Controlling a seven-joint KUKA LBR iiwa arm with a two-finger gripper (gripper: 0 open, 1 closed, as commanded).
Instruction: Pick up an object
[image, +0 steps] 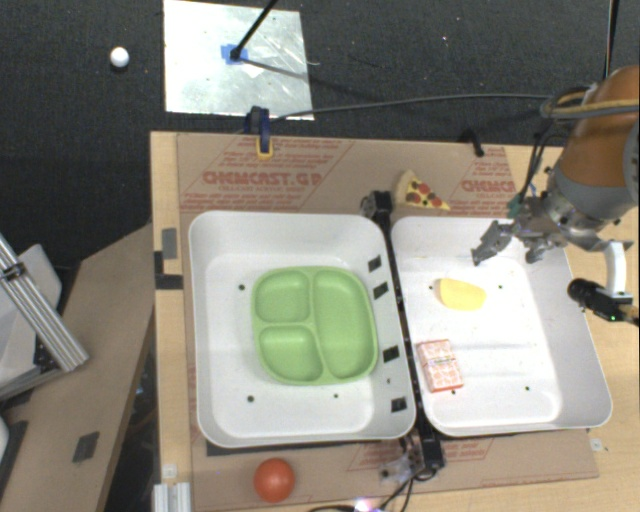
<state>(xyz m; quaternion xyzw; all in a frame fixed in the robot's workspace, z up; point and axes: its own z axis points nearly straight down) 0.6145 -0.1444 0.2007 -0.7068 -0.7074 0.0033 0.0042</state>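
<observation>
Over the right bin (570, 400), arm reaching in from the right, hand (510, 243) spread wide and holding nothing, pale yellow wedge (460, 294) lying below it

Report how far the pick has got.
Done: the gripper has reached the right bin and hangs over its far edge. In hand: nothing; its fingers look spread with nothing between them. Left: closing on and lifting something, for instance the yellow piece just beside it or the red-patterned packet.
</observation>
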